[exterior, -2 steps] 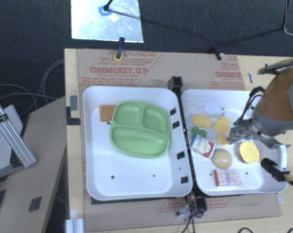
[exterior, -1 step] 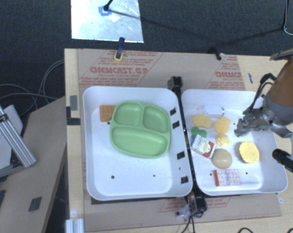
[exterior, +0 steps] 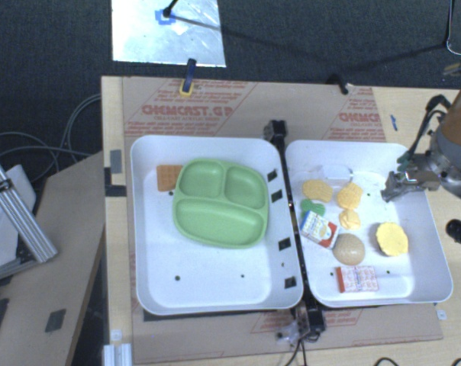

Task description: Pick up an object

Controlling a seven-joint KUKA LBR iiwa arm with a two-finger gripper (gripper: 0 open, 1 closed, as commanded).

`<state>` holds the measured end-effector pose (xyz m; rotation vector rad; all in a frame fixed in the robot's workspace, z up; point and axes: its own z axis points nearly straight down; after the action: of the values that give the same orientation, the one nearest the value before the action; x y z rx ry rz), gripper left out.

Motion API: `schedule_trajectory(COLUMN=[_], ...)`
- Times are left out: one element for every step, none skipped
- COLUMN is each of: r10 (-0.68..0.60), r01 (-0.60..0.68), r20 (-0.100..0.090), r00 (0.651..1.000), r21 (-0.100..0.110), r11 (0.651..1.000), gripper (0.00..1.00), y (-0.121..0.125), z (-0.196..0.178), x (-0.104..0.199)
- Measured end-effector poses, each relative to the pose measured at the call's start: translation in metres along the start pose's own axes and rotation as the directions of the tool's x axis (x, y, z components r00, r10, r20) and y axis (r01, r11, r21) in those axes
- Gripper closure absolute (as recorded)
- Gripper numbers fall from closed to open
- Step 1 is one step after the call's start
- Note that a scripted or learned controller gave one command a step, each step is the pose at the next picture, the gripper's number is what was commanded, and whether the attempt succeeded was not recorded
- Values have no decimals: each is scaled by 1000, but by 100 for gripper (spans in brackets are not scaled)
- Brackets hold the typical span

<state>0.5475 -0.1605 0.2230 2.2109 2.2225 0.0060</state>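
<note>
The grey two-finger gripper (exterior: 392, 189) hovers near the right bin's (exterior: 436, 280) far right edge; whether its fingers are spread seems impossible to tell. The round yellow toy food (exterior: 391, 239) lies just below it.

Gripper (exterior: 392, 187) over right bin (exterior: 433, 227); green tray (exterior: 220, 203) in left bin (exterior: 150, 227).

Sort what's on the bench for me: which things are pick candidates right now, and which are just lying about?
In play:
- pincer, over the right bin
- yellow round piece
- corn cob
- brown ball
- red-and-white packet

Lying about:
- green divided plate in the left bin
- orange cracker beside it
</note>
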Motion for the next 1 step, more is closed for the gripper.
schedule_trajectory(r10=[-4], r01=[4], r20=[-3], r00=[1000], r21=[1], r11=[1000], gripper=[100], y=[44], z=[-11], x=[34])
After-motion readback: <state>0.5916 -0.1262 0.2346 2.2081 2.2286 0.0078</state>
